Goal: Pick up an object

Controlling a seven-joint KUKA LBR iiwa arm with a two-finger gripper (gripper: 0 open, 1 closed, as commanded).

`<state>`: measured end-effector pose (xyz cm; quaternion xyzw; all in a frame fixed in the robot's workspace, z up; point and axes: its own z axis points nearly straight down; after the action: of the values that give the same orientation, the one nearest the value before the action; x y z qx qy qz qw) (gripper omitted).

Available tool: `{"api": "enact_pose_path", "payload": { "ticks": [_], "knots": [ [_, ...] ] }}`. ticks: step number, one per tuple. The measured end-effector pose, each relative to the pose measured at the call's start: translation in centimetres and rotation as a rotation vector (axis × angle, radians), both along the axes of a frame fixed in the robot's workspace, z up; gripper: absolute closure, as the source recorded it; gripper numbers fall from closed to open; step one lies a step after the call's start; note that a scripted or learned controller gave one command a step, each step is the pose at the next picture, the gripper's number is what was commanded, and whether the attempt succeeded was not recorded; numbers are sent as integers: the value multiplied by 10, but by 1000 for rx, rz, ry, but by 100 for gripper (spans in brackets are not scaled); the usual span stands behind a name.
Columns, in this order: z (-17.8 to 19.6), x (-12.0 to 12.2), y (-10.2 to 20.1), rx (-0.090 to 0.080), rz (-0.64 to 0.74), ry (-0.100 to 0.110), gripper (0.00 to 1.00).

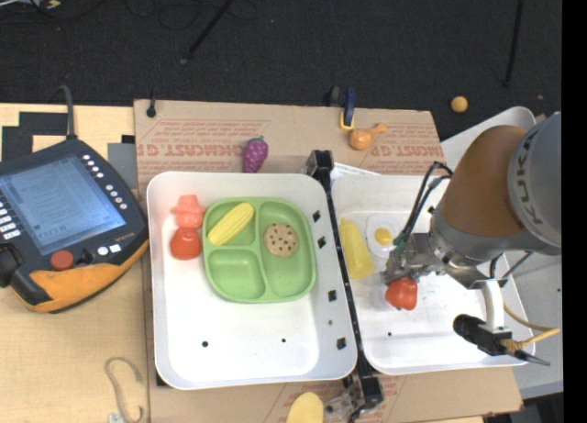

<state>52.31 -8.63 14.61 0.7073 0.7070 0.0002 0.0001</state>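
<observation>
In the right bin (431,357), a small red, tomato-like object (402,295) lies near the middle. My gripper (401,274) hangs straight over it, its tip at the object's upper edge, and the wrist hides where they meet. A long yellow piece (356,249) lies along that bin's left wall. A white and yellow egg-like piece (382,234) rests just right of it. The left bin (238,357) holds a green divided plate (240,279) with a corn cob (228,222) and a cookie (282,240). A pink and red toy (186,228) stands beside the plate.
A purple grape bunch (255,152) and an orange toy (365,137) lie on the cardboard behind the bins. A yellow object (305,407) sits at the front edge. A teach pendant (64,219) rests on the bench at far left. The grey arm (500,192) covers the right bin's right side.
</observation>
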Motion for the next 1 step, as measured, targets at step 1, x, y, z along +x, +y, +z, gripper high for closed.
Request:
{"api": "enact_pose_path", "payload": {
  "ticks": [1],
  "knots": [
    [42,-1,0,0,0,-1,100]
  ]
}}
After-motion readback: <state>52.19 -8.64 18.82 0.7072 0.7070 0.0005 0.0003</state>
